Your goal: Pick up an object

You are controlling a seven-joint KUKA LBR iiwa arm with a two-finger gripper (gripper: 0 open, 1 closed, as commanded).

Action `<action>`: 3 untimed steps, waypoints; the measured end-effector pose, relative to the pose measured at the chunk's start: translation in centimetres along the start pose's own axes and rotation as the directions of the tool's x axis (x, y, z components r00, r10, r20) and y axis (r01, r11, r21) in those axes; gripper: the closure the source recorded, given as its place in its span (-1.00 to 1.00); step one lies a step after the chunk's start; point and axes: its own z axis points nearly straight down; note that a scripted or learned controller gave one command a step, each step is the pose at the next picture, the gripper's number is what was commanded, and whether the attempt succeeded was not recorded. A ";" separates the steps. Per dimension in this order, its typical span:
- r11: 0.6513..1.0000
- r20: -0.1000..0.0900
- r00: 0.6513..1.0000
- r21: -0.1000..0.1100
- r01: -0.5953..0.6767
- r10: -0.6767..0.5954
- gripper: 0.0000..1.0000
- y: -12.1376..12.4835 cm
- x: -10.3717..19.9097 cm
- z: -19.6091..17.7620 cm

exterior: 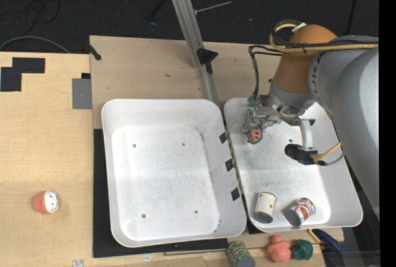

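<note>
Near the right bin's (346, 213) far-left corner, my gripper (254, 130) pinches a small reddish object (253, 134) shallowly; I fear slippage.

"Those two bins, the left bin (164, 173) and the right bin (281, 173), look like matt white plastic with a faint speckle."

"Agreed. The bench (37, 136) under them is pale wood with a light grain and no shine."

"And the arm (352, 99)?"

"Smooth grey casing with a soft sheen, and the orange band (303, 59) is glossier. The slanted rail (189, 25) behind looks like ribbed bare metal."

"The black cable (255, 74) has a rubbery look. The white cup (265, 206) seems smooth, maybe paper or plastic; I can't tell."

"The red-and-white can (301, 210) looks shiny, like printed metal."
</note>
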 end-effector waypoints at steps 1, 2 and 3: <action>1.000 0.001 1.000 -0.005 -0.004 0.004 1.00 0.5 -0.6 -4.6; 1.000 0.001 1.000 -0.007 -0.006 0.006 1.00 -0.3 -0.7 -10.6; 1.000 0.001 1.000 -0.007 -0.003 0.003 1.00 -0.2 -0.9 -15.4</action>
